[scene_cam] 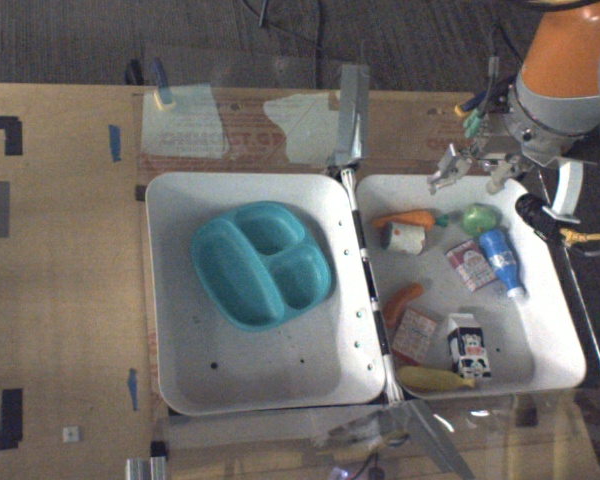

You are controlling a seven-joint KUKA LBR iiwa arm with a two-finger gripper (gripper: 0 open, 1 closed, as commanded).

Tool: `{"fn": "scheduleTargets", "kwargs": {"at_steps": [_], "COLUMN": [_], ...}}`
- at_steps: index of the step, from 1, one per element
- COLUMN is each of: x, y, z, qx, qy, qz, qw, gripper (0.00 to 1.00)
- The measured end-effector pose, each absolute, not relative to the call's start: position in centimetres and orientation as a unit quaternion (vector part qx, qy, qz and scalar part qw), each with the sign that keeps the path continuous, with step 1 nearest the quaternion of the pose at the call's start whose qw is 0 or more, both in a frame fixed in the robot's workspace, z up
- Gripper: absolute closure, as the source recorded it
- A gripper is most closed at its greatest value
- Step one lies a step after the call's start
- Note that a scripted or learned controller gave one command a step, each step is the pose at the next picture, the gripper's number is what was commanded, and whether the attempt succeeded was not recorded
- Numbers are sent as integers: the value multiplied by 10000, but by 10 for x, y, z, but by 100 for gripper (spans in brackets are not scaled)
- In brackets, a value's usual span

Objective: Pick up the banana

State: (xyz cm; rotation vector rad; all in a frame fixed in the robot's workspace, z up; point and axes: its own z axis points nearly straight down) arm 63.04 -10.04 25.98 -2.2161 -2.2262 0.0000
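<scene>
The bench (60,268) is a flat tan wooden surface. Two shallow white bins sit on it side by side, touching along a shared edge: the left bin (170,368) and the right bin (550,358). Black tape marks (5,133) lie on the bench at far left, with another black mark (2,420) lower down. Short blue tape strips (114,142) are stuck near the left bin. A clear plastic sheet (190,118) lies just behind the bins.

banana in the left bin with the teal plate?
No. The banana lies at the near edge of the right bin, while the teal plate sits in the left bin.
</scene>
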Motion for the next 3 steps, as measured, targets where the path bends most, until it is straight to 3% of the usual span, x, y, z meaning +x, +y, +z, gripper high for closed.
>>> {"fn": "scheduleTargets", "kwargs": {"at_steps": [1, 2, 3], "x": [601, 566, 561], "y": [-139, -172, -126], "z": [106, 99, 206], "qx": [-7333, -8594, -9087], "qy": [-6799, -5111, -4175], "qz": [-46, -126, 5], "qw": [-51, -105, 2], "gripper": [0, 0, 0]}}
